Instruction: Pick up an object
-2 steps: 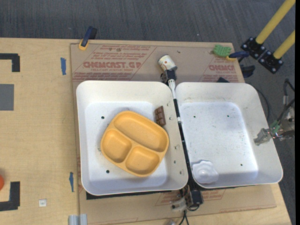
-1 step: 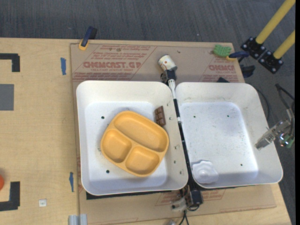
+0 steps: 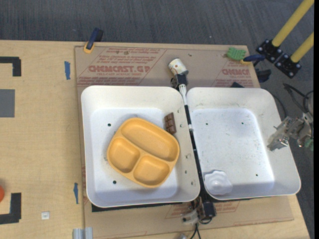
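Grey carpet (image 3: 149, 9) up top, wooden bench (image 3: 35, 133) below it with a printed cardboard sheet (image 3: 124, 63) under both bins. Pretty standard setup.

The gripper (image 3: 279, 139) is a blurry metallic lump hanging over the right bin (image 3: 234, 91), right at that bin's outer rim. It's way too smeared to tell whether it's open or closed, and nothing can be made out in its grasp.

Closest candidate looks like the clear plastic cup thing (image 3: 218, 182), sitting in the right bin's near corner on the side away from the gripper, tucked against the wall. So the gripper is well apart from it, across the bin floor.

Past the right bin's inner wall, the left bin (image 3: 99, 98) holds a yellow divided tray (image 3: 143, 152), and a small brown bar (image 3: 170, 123) lies just beside that shared wall.

Guessing the arm's in the approach stage. To do it well, it'd want to get centred over the cup before dropping. The piece is see-through and hugs the corner, so the wall could block one side of the grasp. Coming in angled away from the rim seems safer.
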`<action>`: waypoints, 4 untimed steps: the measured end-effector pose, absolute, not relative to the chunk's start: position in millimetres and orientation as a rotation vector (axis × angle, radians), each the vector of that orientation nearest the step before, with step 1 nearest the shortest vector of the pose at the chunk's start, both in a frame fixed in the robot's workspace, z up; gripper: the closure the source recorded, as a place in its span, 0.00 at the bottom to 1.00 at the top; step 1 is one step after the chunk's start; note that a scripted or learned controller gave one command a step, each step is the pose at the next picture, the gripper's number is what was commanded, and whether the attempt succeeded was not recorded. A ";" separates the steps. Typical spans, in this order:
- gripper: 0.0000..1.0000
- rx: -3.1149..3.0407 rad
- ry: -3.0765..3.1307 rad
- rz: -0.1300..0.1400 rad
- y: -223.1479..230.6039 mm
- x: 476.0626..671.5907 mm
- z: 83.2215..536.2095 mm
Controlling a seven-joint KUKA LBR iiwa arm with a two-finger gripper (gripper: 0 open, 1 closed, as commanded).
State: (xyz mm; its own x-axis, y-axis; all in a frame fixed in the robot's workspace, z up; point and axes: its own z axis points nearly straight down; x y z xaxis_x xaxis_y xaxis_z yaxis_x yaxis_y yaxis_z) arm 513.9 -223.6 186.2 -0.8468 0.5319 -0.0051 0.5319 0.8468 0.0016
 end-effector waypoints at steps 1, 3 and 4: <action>1.00 0.233 3.127 0.000 -223.3 560.1 193.5; 1.00 -0.648 3.066 -0.002 -223.1 620.4 195.4; 1.00 -0.816 3.025 -0.002 -222.7 662.5 171.1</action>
